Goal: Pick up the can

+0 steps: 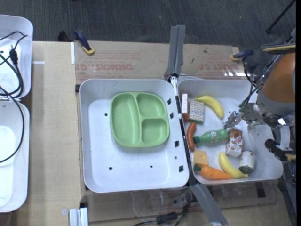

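While claw (233, 120) hangs over right bin, grip state unclear, can (247, 161) lies apart, nearer camera.

Bright, even overhead light; soft shadows, sharp focus

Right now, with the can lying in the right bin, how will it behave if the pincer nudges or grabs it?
The can seems to lie on its side, so a nudge would probably roll it. It rests against a banana and near the bin wall, which may limit rolling. Its smooth, rigid-looking body could slip from a shallow grip.
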Robot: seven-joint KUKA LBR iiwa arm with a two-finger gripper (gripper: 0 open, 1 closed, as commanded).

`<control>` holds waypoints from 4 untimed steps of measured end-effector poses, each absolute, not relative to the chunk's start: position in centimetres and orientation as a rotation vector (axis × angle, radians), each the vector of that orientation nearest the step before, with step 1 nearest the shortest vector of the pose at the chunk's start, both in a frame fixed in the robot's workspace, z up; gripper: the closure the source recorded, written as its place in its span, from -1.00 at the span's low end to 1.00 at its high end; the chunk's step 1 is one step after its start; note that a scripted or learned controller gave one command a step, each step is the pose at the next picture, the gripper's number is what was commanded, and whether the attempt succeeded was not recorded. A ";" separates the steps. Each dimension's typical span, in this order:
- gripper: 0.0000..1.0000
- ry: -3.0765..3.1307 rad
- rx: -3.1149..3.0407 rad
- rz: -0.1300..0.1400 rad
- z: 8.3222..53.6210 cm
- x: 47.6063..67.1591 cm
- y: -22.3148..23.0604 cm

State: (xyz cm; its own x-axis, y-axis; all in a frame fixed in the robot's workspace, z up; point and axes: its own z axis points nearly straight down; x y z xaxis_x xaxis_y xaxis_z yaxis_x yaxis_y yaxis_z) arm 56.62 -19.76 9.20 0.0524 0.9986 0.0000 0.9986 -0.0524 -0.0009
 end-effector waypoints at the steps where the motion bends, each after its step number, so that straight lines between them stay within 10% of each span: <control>1: -1.00 -2.250 -2.191 0.001 9.1 48.9 -17.7; 2: 1.00 -2.245 -2.194 0.002 9.9 48.9 -17.7; 3: 1.00 -2.171 -2.270 0.004 18.4 52.2 -17.4; 4: -1.00 -2.170 -2.270 0.004 18.4 52.2 -17.4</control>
